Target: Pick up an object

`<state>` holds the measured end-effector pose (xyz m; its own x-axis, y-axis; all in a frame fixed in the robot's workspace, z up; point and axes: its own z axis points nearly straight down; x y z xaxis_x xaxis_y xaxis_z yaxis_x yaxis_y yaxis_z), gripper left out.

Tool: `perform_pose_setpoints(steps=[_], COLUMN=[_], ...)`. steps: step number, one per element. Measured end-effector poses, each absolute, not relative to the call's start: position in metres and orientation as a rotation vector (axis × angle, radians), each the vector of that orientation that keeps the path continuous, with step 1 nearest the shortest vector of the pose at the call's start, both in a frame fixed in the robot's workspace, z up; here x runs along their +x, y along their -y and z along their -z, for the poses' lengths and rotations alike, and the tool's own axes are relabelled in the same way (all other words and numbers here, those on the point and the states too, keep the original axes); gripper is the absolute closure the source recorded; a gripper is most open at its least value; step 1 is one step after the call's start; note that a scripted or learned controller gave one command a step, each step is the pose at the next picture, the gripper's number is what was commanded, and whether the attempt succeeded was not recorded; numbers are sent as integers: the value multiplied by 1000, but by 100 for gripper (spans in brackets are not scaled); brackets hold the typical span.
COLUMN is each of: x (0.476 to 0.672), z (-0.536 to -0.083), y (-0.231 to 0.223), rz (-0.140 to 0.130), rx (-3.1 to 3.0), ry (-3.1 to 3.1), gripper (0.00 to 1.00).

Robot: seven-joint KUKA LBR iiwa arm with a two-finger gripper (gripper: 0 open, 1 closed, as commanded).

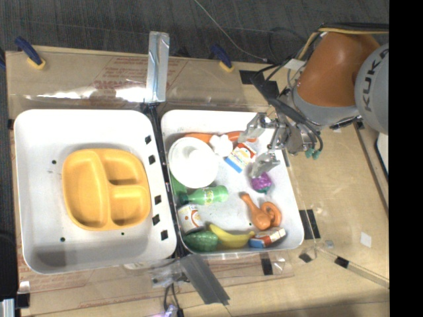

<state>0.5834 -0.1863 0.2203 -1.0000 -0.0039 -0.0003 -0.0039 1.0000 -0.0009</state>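
Purple grape bunch [262,182] lying in right bin [291,197], right of white bowl [192,163]. Gripper [260,142] hovering just above grapes, fingers spread, gripping nothing. Banana [231,236] lying below bowl, green bottle [205,195] touching bowl's lower edge. Yellow divided tray [106,187] sitting left of bowl, in left bin [39,243].

Both bins [30,177] white. Left bin: yellow divided tray [106,188]. By the white bowl [192,162] in my right bin: green bottle [201,196], yellow banana [231,236], purple grapes [262,182], orange squash [263,212]. My arm: grey, orange band [334,71].
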Motion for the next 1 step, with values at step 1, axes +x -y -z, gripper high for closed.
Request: perform_pose_setpoints(steps=[1], x=[539], z=[-114], y=[210], rz=[-2], rx=[126], ry=[-3145], gripper=[0])
